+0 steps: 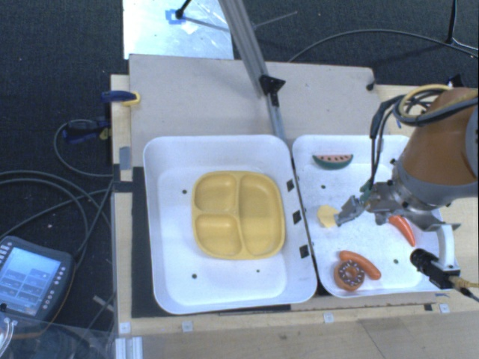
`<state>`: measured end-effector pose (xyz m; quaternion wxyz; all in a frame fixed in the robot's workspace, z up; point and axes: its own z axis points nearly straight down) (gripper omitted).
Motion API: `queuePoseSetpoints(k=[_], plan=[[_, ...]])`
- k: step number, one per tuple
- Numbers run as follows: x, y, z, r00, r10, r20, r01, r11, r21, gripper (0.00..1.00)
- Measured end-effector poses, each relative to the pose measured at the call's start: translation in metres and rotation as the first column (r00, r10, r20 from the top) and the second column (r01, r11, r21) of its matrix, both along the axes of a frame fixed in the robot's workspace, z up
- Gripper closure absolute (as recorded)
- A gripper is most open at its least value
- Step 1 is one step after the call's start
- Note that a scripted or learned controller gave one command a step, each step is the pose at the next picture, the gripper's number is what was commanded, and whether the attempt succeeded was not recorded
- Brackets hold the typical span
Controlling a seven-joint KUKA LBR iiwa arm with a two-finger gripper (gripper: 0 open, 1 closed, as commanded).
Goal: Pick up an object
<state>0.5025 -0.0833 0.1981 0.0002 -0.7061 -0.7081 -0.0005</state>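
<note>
A: From the camera up top, looking down on the bench (224, 88). Two white bins side by side. In the left bin (161, 275)?

B: Just a yellow plate (239, 215), flat in the middle, with three dips in it.

A: And in the right bin (307, 149)?

B: Toy food. A watermelon slice (333, 159) up by the far wall. A little yellow lump (327, 216) close to the left wall. An orange carrot (404, 229) more to the right, partly under the arm. A sausage (361, 264) and a brown donut (349, 276) down by the front wall, touching each other.

A: The arm (438, 155)?

B: Grey and orange, coming in from the right, over the right bin.

A: The claw (350, 212)?

B: Low in the right bin, pointing left. Tip just beside the yellow lump. Touching or not, hard to say.

A: Open or shut?

B: Cannot tell. Too dark and blurry there. Cannot tell about holding anything either.

A: Anything off the bench?

B: A blue and yellow clamp (120, 96) on the left edge, and a small screen (26, 271) on the dark floor, with cables near it
</note>
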Motion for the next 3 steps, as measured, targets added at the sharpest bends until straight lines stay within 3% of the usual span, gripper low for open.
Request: queuePoseSetpoints(k=[1, 3], plan=[[0.000, 0.000, 0.000, 1.000, -0.002, 0.001, 0.002, 1.000, 0.000, 0.00], [0.005, 0.001, -0.110, 1.000, -0.002, -0.004, 0.002, 1.000, 0.000, 0.00]])
